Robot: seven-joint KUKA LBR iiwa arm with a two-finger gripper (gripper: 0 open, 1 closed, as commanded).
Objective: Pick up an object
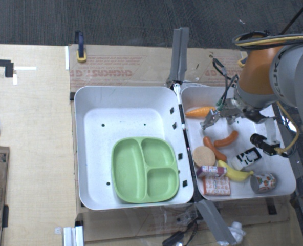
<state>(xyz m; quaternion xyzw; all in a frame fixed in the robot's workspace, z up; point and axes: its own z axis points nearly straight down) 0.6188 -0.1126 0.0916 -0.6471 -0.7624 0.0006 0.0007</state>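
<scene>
Claw (212,120) low in the right bin, beside the carrot

Grey arm (289,70) with its orange band (256,70) reaches in from the right and bends down into the right-hand shallow white bin (191,132). The claw hangs over the upper part of that bin, just beside the right end of a long orange carrot (199,111), which lies crosswise near the bin's left wall. From this slant I cannot tell whether the claw touches the carrot, or whether it stands wide or narrow.

The other loose things in that bin lie nearer the camera than the claw:
- A curved orange-red sausage (227,138) lies tilted just below the claw.
- A second sausage of the same colour (209,143) lies to its left.
- Below that one sits a round tan disc (203,155).
- A small pink-labelled packet (212,170) lies against the disc's lower edge.
- A yellow banana (234,172) runs off to the right from the packet.
- A flat white box with red print (216,186) rests near the front wall.
- A grey printed can (264,182) lies on its side in the front right corner.

The left-hand shallow white bin (80,137) holds a pale green plastic plate with three compartments (144,169), lying flat toward its front right. Both bins sit side by side on the pale wooden bench (28,111).
</scene>
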